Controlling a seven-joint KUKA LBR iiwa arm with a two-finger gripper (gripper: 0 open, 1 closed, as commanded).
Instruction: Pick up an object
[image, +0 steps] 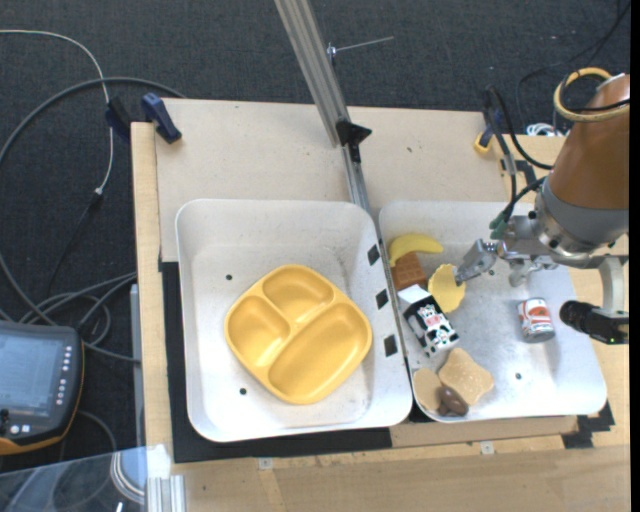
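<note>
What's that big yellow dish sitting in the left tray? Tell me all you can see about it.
The yellow plate is a divided dish, smooth and plastic-looking, with rounded corners. Raised ridges split it into three compartments: two smaller ones toward the far side and one larger one nearer the camera. All three look bare. It lies flat, right side up, turned at an angle to the bin walls, about in the middle of the left bin. It rests on the bin floor and nothing else touches it.
</note>
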